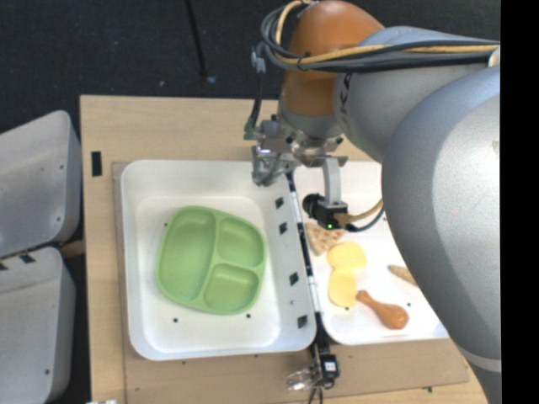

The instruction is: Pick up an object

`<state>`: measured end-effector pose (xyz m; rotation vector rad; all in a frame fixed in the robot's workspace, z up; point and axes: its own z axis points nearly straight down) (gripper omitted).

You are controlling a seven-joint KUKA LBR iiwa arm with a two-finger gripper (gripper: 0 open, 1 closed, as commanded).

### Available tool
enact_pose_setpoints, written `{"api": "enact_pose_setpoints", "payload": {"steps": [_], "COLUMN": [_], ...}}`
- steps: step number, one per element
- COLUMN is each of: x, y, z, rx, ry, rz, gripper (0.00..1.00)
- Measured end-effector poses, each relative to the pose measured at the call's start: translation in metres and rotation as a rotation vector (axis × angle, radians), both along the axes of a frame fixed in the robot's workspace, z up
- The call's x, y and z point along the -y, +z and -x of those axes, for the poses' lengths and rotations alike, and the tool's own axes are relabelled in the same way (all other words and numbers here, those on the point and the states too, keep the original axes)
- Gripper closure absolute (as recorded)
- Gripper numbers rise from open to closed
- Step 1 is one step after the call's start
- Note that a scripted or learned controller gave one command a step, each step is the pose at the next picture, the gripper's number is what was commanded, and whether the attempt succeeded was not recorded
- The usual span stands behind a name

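Two white bins [135, 310] side by side; green divided tray [211, 260] in the left. Yellow pieces [344, 273], orange drumstick [383, 308] in the right. Gripper [271, 168] above, grip state unclear

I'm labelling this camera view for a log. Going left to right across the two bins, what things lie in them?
Green divided plate in the left bin → waffle piece → yellow slices → drumstick in the right bin.
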<state>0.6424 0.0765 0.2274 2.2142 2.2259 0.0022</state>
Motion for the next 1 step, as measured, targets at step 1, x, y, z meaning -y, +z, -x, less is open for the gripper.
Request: {"api": "enact_pose_setpoints", "payload": {"steps": [1], "x": [0.0025], "y": [0.0003], "z": [0.0008], "rx": [-0.002], "ry": [-0.003], "rz": [0.001], "gripper": [0.0]}}
